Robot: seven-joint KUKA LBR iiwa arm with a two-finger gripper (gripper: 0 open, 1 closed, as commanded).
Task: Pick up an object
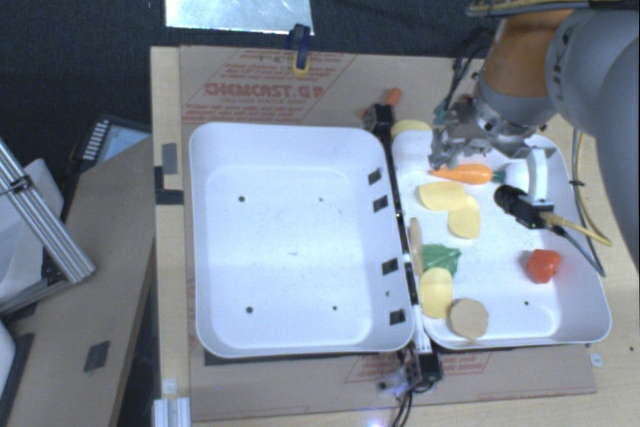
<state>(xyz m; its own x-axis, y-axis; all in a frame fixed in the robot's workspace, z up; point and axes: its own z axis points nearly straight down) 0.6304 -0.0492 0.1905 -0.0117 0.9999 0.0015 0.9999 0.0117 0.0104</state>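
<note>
Tool [447, 153]: lowered over the right-hand shallow white bin [585, 315], grip state indiscernible. Orange plastic carrot [466, 174]: just below it, likely target. Red tomato-like piece [543, 265]: well apart.

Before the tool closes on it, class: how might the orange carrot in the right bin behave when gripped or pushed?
The carrot looks like smooth moulded plastic, so probably stiff, light and somewhat slippery. Its long tapered shape suggests it could swing or roll sideways if nudged off-centre. It lies flat beside the tool in the right bin, so tipping seems unlikely.
</note>
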